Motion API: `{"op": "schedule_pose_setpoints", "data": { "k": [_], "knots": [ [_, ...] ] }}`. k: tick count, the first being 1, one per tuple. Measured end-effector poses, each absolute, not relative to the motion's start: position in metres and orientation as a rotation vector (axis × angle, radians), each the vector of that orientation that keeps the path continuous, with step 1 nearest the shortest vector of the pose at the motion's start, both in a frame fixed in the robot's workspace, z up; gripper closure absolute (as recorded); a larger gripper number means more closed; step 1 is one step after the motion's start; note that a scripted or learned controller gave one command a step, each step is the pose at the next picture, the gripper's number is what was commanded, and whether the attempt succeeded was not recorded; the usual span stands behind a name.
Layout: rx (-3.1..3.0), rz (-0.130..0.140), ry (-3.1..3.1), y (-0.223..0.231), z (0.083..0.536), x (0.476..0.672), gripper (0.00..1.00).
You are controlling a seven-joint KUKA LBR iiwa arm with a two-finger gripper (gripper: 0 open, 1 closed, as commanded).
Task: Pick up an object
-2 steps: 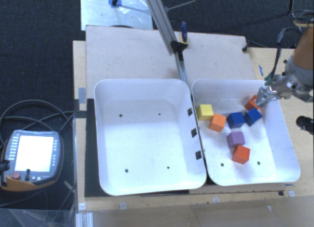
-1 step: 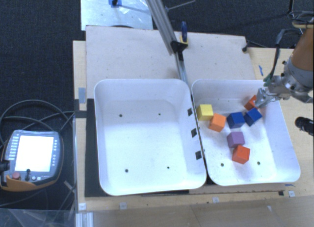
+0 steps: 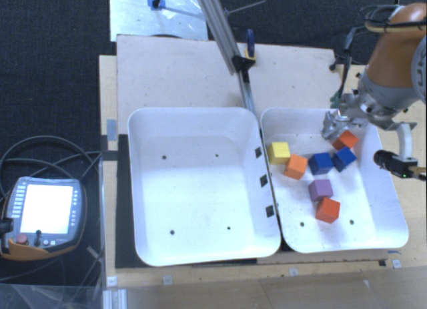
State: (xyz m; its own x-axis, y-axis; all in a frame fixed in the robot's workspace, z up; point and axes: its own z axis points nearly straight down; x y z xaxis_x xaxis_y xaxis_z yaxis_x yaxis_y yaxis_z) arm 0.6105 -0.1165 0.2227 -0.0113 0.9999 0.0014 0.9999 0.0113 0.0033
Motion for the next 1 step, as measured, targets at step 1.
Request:
{"op": "schedule_pose_setpoints", "data": {
  "k": [1],
  "knots": [
    [2.210,0.004,2.233,-0.0658,0.2150,0.6171,1.00]
  ]
}}
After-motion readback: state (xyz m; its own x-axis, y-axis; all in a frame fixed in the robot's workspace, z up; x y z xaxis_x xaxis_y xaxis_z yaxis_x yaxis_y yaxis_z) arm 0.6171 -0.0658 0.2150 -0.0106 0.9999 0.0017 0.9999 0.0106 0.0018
